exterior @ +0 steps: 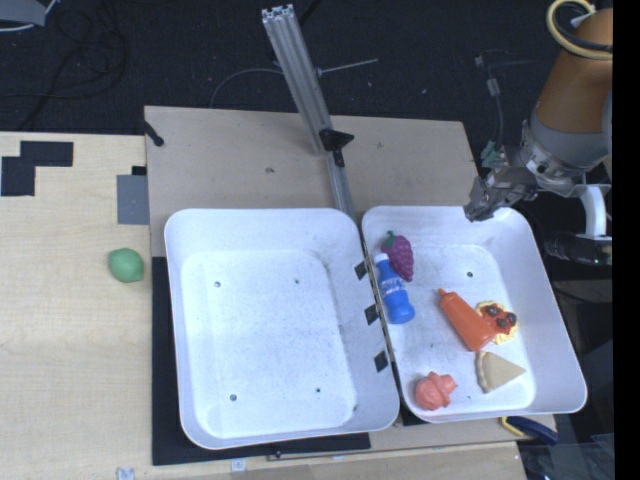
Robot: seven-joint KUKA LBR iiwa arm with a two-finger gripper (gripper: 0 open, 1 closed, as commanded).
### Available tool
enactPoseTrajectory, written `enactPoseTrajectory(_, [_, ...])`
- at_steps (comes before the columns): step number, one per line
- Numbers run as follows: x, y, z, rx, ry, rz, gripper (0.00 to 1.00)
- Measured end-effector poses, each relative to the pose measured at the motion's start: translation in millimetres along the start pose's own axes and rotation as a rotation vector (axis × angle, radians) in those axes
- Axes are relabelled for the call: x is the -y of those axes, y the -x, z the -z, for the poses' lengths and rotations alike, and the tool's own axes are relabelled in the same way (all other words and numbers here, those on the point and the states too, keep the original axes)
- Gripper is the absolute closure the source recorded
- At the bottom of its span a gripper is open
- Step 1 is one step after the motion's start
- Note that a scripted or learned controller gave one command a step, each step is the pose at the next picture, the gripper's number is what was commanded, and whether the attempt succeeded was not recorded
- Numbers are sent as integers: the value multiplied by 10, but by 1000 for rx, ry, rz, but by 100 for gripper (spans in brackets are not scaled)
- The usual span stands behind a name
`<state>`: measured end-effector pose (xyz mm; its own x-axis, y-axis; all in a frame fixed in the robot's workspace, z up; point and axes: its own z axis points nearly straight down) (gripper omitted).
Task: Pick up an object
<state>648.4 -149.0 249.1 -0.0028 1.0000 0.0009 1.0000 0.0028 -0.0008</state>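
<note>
The right bin (540,268) holds several toys: a purple grape bunch (401,255), a blue bottle (391,289), an orange bottle (464,319), a small pizza-like piece (497,320), a tan wedge (497,371) and a pink-red lump (433,391). My gripper (482,206) hangs over the far rim of the right bin, well apart from all the toys. Nothing shows between its fingers.
The left bin (190,268) stands beside the right one. A green ball (126,265) lies on the wooden bench to the left. A slanted metal rail (305,88) runs from the top down to the gap between the bins.
</note>
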Motion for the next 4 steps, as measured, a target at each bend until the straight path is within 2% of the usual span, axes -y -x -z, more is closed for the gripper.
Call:
enactPoseTrajectory(1, [170, -423, -106, 0, -1, -1, 100])
enactPoseTrajectory(3, [498, -1307, -29, 1, 1, 0, 100])
enactPoseTrajectory(4, [511, -1779, -66, 1, 0, 0, 100])
